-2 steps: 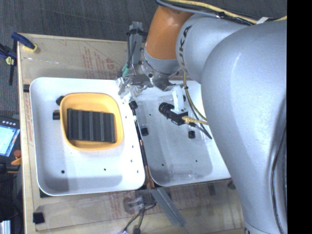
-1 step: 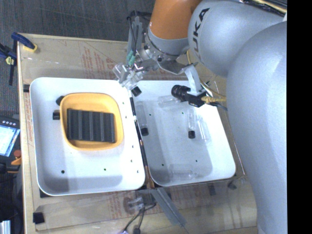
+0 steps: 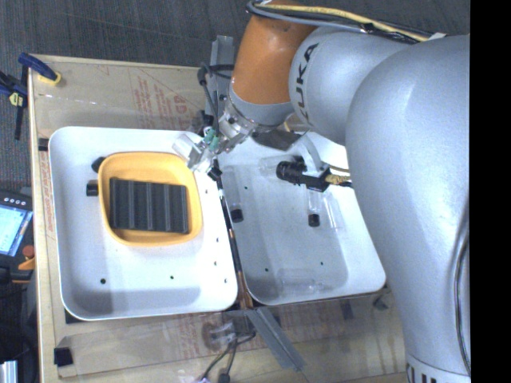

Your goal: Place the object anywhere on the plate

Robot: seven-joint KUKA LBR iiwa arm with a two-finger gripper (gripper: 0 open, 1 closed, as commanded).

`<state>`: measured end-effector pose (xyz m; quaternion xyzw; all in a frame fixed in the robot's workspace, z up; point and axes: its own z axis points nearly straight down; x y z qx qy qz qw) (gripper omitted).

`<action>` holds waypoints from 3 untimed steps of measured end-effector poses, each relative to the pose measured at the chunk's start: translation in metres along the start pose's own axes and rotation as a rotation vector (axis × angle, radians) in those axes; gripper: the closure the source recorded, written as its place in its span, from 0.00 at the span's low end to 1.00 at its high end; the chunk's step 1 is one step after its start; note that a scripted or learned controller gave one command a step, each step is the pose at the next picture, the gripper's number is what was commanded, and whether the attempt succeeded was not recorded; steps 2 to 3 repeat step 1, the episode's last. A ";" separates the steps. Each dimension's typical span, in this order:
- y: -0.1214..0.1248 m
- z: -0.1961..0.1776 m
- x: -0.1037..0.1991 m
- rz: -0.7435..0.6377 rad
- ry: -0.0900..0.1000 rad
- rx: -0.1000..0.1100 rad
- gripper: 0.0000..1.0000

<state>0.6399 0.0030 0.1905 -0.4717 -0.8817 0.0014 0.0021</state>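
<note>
Two white bins sit side by side on the surface [image 3: 120, 94]: the left bin [image 3: 72, 278] carries a yellow plate [image 3: 148, 166] with a dark ribbed block [image 3: 150, 204] lying in its middle, and the right bin [image 3: 359, 270] holds a small dark piece [image 3: 314, 220] on its floor, with what looks like a clear item beside it, too faint to make out. A black handled thing [image 3: 299, 172] lies near the right bin's far side, though whether it is loose or part of the rig I cannot tell. The arm [image 3: 383, 110] reaches in from the right, its orange band [image 3: 267, 54] above the wrist, and the tool [image 3: 201, 152] hangs over the seam between the bins, just beside the plate's upper right rim. A pale, greenish bit shows at its tip, but it is too small and blurred to say whether that is a carried object or part of the tool; likewise, whether the tool is spread or pressed together cannot be told. If the ribbed block is the task's object, the placing looks done and only the retreat remains. If the object is the dark piece in the right bin, then nothing is done yet, and both the pick and the carry across are still ahead.
</note>
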 end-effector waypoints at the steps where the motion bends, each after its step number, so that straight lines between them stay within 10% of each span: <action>1: 0.000 0.000 0.000 0.000 -0.001 -0.001 0.00; 3: 0.000 0.000 0.000 0.000 -0.001 -0.001 0.00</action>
